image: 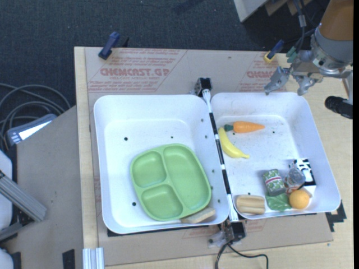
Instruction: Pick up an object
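My gripper (290, 85) hangs above the far rim of the right bin (314, 133), its two grey fingers spread open with nothing between them. In that bin lie an orange carrot (248, 127), a yellow banana (230, 144), a bread roll (251, 204), an orange (299, 199), a green packet (274, 182) and a small black-and-white item (303, 169). The carrot and banana lie nearest the gripper, below and to its left.
The left bin (112, 128) holds a green divided plate (168, 180) and a tan block (198, 217) at its near edge. A black divider strip (213, 133) runs between the bins. Blue clamps (108, 45) sit on the cardboard behind.
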Robot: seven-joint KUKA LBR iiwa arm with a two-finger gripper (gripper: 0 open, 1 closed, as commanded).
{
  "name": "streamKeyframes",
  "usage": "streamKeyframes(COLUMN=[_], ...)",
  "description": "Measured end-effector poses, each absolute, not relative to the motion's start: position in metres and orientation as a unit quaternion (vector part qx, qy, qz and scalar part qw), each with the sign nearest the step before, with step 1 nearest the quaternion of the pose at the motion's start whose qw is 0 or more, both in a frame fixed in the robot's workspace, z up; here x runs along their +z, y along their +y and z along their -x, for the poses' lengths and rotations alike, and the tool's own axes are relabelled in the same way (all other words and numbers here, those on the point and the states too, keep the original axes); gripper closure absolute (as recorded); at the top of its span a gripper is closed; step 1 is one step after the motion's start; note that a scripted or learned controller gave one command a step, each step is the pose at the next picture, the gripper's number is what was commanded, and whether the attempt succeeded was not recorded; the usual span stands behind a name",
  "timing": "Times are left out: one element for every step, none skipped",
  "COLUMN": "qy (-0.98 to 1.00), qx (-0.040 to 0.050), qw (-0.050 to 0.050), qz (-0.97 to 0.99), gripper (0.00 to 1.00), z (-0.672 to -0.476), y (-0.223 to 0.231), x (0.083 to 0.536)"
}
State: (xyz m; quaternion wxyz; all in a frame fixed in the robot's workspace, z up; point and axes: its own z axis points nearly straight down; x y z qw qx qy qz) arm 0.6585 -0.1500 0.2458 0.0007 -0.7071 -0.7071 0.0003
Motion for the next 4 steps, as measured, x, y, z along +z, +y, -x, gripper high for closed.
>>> streamKeyframes(qy=[-0.707,-0.707,-0.707,-0.706], qx=[0.0003,0.0002,0.0004,-0.0009], qw=[0.0,0.001,0.001,-0.002], qz=[0.707,0.707,0.707,0.708], gripper=[0.0,0.0,0.0,1.0], z=[-0.625,-0.529,-0.479,-0.48], y=[-0.182,-0.127,-0.139,-0.139], x=[0.084,0.088,0.084,0.095])
